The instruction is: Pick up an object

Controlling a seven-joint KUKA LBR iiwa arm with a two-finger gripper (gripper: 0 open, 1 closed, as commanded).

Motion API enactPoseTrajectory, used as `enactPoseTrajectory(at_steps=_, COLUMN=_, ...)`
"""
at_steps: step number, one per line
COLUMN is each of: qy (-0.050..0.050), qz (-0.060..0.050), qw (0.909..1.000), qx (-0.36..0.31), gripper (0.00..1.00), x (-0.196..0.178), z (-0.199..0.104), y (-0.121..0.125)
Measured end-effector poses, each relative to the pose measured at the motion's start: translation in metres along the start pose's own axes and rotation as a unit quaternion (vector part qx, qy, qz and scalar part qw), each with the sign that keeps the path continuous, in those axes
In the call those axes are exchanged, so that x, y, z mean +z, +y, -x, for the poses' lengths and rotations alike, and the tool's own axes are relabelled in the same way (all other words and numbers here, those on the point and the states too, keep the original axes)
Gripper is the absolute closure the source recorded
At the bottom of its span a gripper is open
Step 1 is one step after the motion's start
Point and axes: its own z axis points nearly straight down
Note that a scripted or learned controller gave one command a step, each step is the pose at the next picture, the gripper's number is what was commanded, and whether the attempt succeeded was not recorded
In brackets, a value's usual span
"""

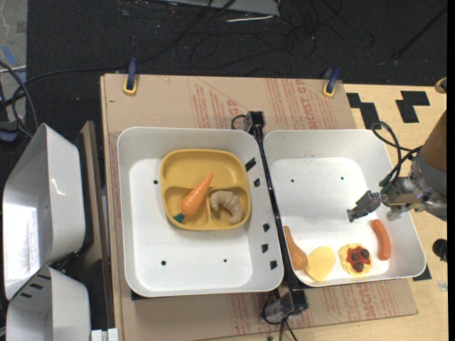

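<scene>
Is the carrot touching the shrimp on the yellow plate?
Apart. The camera view shows the carrot in one compartment of the yellow plate and the shrimp in the next, with a raised divider between them.

Bright, even overhead light; soft shadows; slightly grainy, mild blur.

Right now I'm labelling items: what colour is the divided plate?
Yellow plate, seen clearly in the camera view.

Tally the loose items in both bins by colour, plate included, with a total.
Orange or red: 3, namely the carrot, the sausage and the drumstick-shaped piece
Yellow: 2, namely the divided plate and the round slice
Beige: 1, the shrimp
Mixed yellow with red topping: 1, the small tart
Total: 7
</scene>
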Motion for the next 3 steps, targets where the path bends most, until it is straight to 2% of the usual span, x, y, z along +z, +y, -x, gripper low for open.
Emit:
enactPoseTrajectory(at_steps=1, qy=-0.001, qz=0.006, qw=1.0000, qx=-0.002, gripper=0.00, x=-0.006, z=-0.001, y=0.003)
enactPoseTrajectory(at_steps=3, qy=-0.001, qz=0.005, qw=1.0000, qx=-0.001, gripper=0.00, x=0.087, z=-0.015, y=0.011)
